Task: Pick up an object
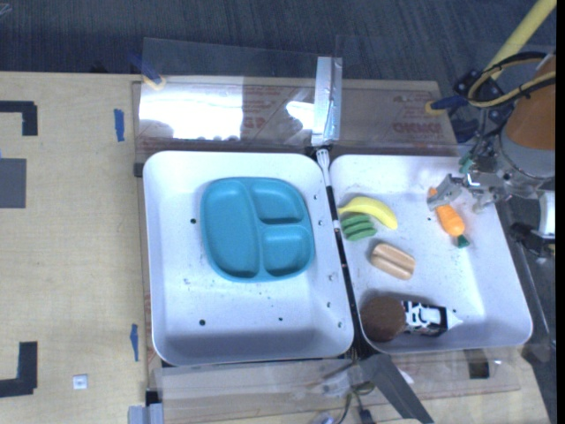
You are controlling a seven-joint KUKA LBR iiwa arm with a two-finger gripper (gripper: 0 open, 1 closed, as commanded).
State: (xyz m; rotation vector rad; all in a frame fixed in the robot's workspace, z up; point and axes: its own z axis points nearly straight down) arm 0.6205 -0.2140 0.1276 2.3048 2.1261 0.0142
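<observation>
**Gripper at the carrot, grasp unconfirmed**

Nearest in the right bin (494,321) lie a brown ball (381,317) and a black-and-white toy (427,317). Beyond them sit a hot dog (392,261), a green piece (357,227) and a banana (370,210). Farthest, the gripper (461,193) hangs just above the carrot (452,223); whether it is released or clenched cannot be told. Risk: the carrot's tapered shape may let it slip or roll aside.

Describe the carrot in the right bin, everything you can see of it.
The carrot is a small toy, bright orange with a short green tip at its lower end, and looks like plastic. It lies flat on the right bin, tilted so the green end points down and to the right, near the bin's upper right part. The hand is right above its orange end; whether they touch is unclear. It lies apart from the banana.
</observation>
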